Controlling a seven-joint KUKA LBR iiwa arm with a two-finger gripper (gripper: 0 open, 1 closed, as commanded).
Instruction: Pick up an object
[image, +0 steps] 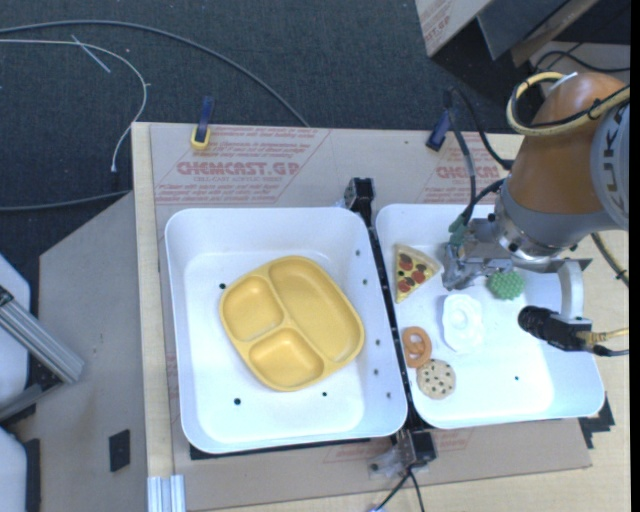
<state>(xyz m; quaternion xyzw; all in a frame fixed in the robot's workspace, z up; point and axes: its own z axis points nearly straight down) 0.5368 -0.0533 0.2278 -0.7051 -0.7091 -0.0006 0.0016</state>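
Arm sits low over the right white plastic bin (575, 395), its gripper (470, 262) down among the toy food near that bin's far left. You cannot tell from this view whether it is spread or closed; the wrist body hides it. Nothing is visibly held.

Candidates in the right bin: the flat pizza-slice toy with red dots (413, 270), just left of the gripper; the white fried-egg-shaped toy (462, 321), just on the near side of it; the green knobbly broccoli-like toy (506, 285), just right of it, partly under the wrist. Nearer you, the orange pretzel-shaped toy (416, 345) and the round tan chocolate-chip cookie toy (436, 379) lie almost touching by the left wall. The left white bin (190, 250) carries only the yellow three-compartment plastic tray (290, 322), well apart from the arm.

Judgement: the step in hand is descent and closing on a piece. To do it well:
- Commit to one target. The egg and pizza lie flat and thin, so you need to reach the bin floor and close across a narrow edge.
- The broccoli stands taller and probably grips easiest.
- Watch the black cable plug (545, 325) on the arm's near right side; keep it off the bin wall.
- Lift straight up before you check the hold.
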